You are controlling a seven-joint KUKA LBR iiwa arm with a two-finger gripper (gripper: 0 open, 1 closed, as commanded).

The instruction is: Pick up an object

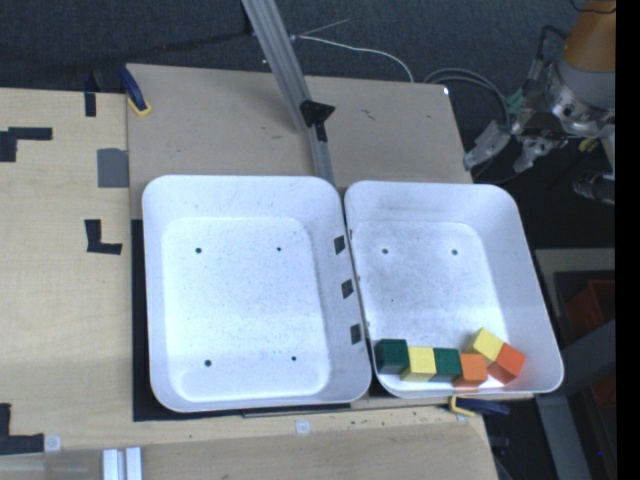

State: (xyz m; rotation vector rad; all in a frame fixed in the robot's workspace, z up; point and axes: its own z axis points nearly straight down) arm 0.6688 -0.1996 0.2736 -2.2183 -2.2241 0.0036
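Plainly, the move to come turned on one relation: the blocks lay well apart from the gripper [515,146], down toward six o'clock and a touch to seven from it. The gripper hung at the two o'clock side of the camera view, outside the right bin [432,208] and past its far right corner, above the dark ground beside the bench [390,138]. Whether its fingers stood apart or closed could not be told; nothing was seen held in it.

The blocks were bunched in the right bin's near edge, at about five o'clock of that bin. A dark green block [391,355] sat leftmost, touching a yellow block [422,360], then a second green block [447,364], an orange block [473,368], another yellow block [487,344] and an orange-red block [507,361] at the corner. The row ran roughly from nine to three o'clock along the near wall.

By my judgement, the white floor was flat and bare elsewhere, giving free room from twelve o'clock, but the near wall and the blocks' crowding left little space for fingers. The dark green block, open on its nine o'clock side, looked easiest. The left bin [240,193] held no blocks.
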